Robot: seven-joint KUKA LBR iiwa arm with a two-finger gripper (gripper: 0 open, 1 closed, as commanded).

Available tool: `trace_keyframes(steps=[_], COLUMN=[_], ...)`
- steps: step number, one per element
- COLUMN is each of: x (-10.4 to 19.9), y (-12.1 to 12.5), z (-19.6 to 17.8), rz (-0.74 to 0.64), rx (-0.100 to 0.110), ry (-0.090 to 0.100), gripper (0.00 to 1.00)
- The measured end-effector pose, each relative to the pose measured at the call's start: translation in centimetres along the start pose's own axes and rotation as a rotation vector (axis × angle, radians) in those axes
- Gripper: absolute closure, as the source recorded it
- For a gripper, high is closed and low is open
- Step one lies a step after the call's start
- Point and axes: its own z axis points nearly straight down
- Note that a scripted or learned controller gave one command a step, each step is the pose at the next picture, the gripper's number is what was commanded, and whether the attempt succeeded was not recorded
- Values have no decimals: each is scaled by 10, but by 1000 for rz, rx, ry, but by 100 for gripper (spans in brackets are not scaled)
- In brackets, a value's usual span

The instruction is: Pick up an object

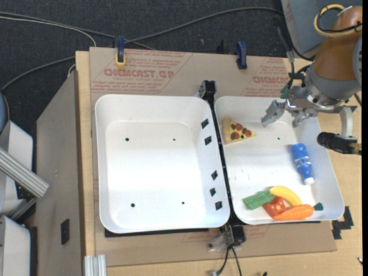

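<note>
Pizza slice [237,131] lies flat near the back of the right bin [330,171], by the divider. Just beside it hangs the gripper [286,115], fingers spread and holding nothing, ready to grab

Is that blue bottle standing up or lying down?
Lying down. The blue bottle rests on its side on the floor of the right bin, its white cap end pointing toward the near rim.

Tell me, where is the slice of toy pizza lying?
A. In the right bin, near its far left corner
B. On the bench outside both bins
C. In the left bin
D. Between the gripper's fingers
A: the pizza slice lies on the floor of the right bin, by the divider.
</note>
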Motion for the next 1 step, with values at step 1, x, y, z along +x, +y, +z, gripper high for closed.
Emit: trace_keyframes(steps=[1], x=[7], y=[41], z=[116], rz=[0], rx=[-4], ry=[4], gripper=[0])
